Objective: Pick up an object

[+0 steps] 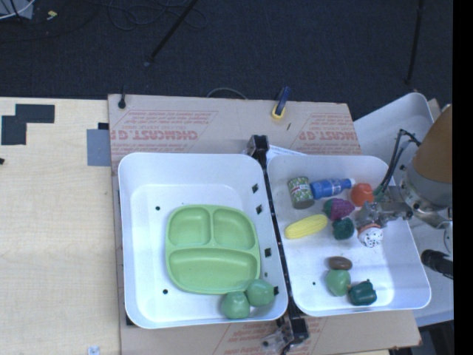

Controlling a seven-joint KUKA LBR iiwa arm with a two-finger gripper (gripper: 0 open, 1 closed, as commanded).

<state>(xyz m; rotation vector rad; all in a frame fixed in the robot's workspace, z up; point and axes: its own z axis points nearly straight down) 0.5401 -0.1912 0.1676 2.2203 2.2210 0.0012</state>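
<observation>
My gripper [372, 219] hangs low over the right bin [414, 272], reaching in from the right edge. Directly under it lies a small white object with red dots [371, 236]; whether they touch I cannot tell. Close around it sit an orange ball [361, 193], a purple piece [340, 208] and a dark green piece [342, 229]. Farther left lie a yellow corn cob [306, 226], a small green can [300, 191] and a blue bottle [330, 188]. Near the front are a brown pebble shape [340, 262], a light green pepper [338, 281] and a dark green pepper [362, 293].
The left bin [140, 198] holds a green divided plate [213, 248] and two green round fruits [247, 299] at its front right corner. A black divider ridge [270, 228] separates the bins. Cardboard lies beneath, with wooden bench to the left.
</observation>
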